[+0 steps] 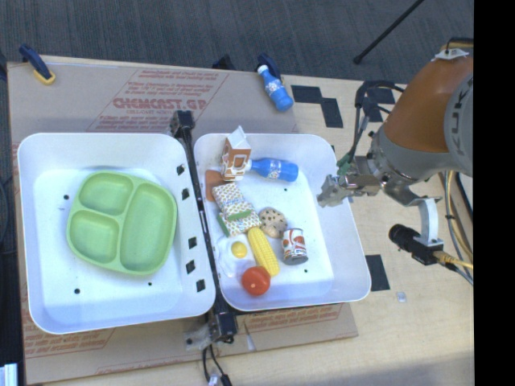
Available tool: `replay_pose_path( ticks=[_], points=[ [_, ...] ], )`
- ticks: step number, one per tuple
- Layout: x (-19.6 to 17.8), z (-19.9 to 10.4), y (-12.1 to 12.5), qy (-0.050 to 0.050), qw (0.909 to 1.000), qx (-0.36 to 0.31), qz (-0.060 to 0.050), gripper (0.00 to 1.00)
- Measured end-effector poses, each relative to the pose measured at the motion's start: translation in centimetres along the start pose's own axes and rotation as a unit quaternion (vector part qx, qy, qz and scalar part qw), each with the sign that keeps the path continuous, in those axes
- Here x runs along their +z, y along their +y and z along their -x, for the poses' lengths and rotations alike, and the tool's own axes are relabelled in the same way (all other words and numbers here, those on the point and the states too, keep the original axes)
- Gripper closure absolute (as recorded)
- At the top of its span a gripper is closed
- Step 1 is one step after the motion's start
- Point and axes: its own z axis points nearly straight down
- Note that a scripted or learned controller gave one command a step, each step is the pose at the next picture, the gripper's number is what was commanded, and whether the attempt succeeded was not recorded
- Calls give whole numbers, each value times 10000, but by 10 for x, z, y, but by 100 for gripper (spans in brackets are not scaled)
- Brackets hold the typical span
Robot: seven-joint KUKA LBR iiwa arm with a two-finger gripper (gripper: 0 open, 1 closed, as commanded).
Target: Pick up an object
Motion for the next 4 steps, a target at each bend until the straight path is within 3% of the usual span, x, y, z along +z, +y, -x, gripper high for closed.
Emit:
replay_pose_path(
  ticks=[1, 2, 3, 4],
  points=[
    [8, -11, -37, 2, 10000, -3, -13, 100],
    [-9, 9, -10, 0, 10000, -7, 3, 100],
    [46, 11, -52, 4, 10000, -9, -17, 100],
    [-46, 3, 12, -4, 10000, -4, 12, 100]
  ],
)
